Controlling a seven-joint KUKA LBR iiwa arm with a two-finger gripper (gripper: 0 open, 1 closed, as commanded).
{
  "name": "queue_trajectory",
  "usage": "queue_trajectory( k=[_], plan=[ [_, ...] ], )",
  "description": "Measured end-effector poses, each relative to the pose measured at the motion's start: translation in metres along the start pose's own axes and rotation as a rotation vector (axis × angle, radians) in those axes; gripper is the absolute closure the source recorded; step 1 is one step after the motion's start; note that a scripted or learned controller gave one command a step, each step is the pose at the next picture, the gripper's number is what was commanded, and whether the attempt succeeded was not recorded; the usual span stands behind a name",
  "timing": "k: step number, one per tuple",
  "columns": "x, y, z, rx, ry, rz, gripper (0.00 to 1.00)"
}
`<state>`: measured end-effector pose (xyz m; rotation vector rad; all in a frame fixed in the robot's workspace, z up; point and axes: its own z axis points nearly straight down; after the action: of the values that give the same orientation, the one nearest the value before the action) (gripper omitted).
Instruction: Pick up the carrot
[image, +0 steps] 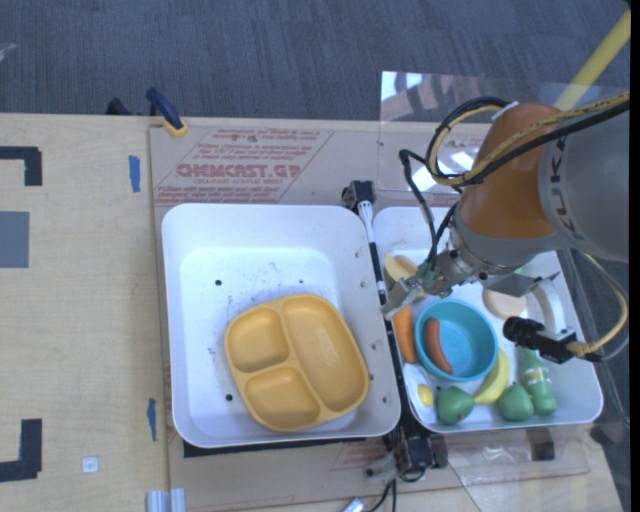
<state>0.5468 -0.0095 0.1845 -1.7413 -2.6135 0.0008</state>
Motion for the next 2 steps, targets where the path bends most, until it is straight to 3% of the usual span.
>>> queue_trajectory(
  k=[1,2],
  plan=[
    [0.000,0.000,0.000,0.000,0.000,0.000,0.00],
    [0.053,0.020,0.060,-0.008,-0.025,0.082,0.00]
  ],
)
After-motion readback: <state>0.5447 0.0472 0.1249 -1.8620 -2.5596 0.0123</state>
